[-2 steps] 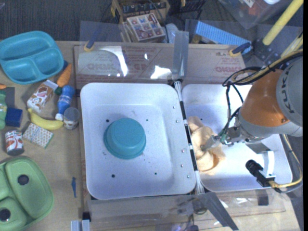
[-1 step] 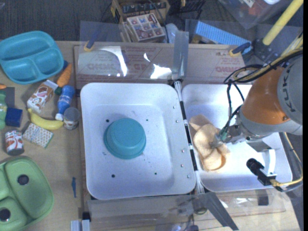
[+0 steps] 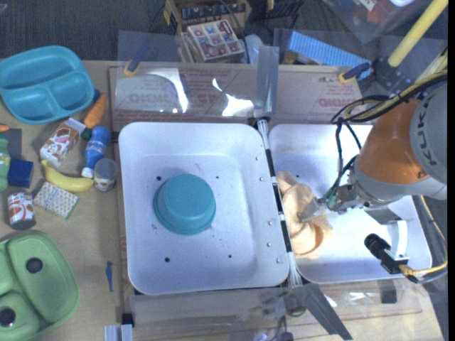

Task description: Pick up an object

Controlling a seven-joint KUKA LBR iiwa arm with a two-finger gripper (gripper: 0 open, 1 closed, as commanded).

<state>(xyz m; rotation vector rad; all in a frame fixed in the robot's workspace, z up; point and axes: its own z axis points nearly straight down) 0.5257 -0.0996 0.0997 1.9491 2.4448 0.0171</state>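
Our hand [image 3: 313, 210] is down in the right bin [image 3: 398, 258], at its left side, tip touching a pale tan, bread-like lump [image 3: 300, 215] that lies against the left wall. We cannot tell from this slant whether the hand is apart or together, nor whether anything is caught in it. To do this pick well, we judge we should settle squarely over the lump's middle, straddle it, close firmly, then lift straight up, keeping clear of the bin wall beside it. In the left bin [image 3: 142, 261] sits a teal bowl [image 3: 185, 203], upside down and well apart from us. Far left on the worktop [image 3: 92, 226] lie a banana [image 3: 65, 178] and a blue tray [image 3: 46, 84].
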